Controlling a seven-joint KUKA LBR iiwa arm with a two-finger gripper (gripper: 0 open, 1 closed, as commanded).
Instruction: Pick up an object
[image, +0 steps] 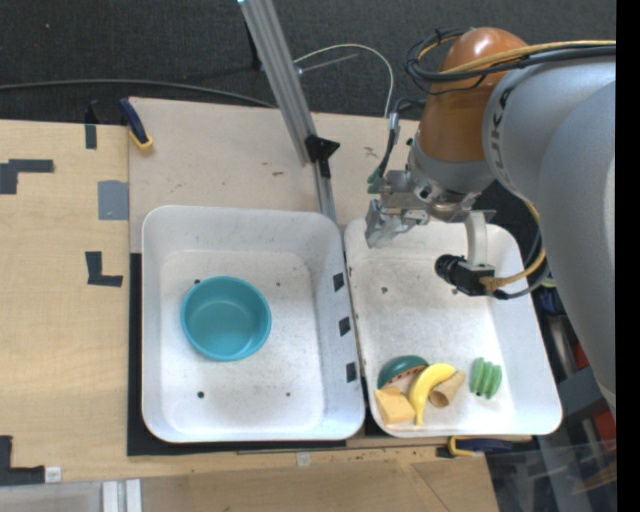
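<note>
While hovering: hand (384, 228) — over right bin's (520, 405) far-left corner, holding nothing, finger gap unclear
Banana (430, 387): near edge, right bin — beside green piece (485, 378)
Teal bowl (226, 318): left bin (165, 400)

Robotics lab: arm (530, 130) over taped bench (60, 300), white bins (160, 235).

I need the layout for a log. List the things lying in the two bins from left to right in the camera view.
Teal bowl in the left bin → yellow banana → green ridged piece, both in the right bin. The items tucked under the banana overlap it, so they are left out.
</note>
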